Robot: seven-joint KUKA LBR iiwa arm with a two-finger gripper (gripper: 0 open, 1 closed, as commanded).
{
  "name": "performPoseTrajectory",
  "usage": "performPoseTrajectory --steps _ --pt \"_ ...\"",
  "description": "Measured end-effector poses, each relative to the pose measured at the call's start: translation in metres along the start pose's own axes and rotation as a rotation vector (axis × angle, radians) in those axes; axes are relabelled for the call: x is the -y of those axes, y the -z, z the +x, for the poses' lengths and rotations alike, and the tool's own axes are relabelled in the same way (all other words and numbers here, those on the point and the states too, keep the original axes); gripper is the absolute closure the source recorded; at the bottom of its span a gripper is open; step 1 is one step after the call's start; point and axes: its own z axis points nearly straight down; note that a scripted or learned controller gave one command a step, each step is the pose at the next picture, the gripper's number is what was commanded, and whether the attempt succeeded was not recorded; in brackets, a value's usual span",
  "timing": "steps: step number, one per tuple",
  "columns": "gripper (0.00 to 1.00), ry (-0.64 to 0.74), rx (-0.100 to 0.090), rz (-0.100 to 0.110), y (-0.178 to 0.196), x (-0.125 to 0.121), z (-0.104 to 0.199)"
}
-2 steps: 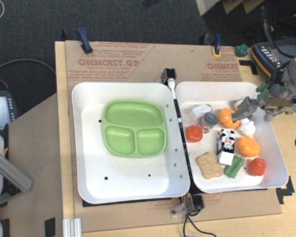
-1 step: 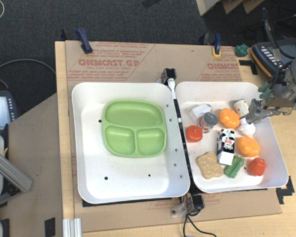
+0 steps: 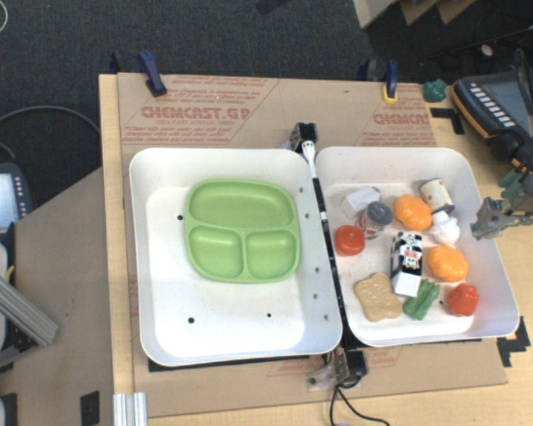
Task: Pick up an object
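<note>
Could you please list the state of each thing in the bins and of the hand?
green divided plate: flat in the left bin, nothing on it.
toy food pile: loose in the right bin.
tan biscuit: lying flat near the front rim.
hand: at the right bin's right rim, holding nothing visible.

Green three-compartment plate in the left white bin, on a cardboard-covered bench.

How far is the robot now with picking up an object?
Nothing looks done yet. The toys, such as the red tomato and the tan cookie, all lie in the right bin. The claw sits at that bin's right rim with nothing visibly in it. The whole pick is left.
</note>
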Motion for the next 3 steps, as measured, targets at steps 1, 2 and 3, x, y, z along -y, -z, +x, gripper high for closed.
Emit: performPoseTrajectory --steps 1,2,3 --pt "1.00 0.017 -0.001 -0.013 0.035 -0.002 0.092" --pt "1.00 0.021 -0.003 -0.011 0.058 0.000 0.208" --pt "1.00 0.006 0.000 -0.011 0.083 0.000 0.189"
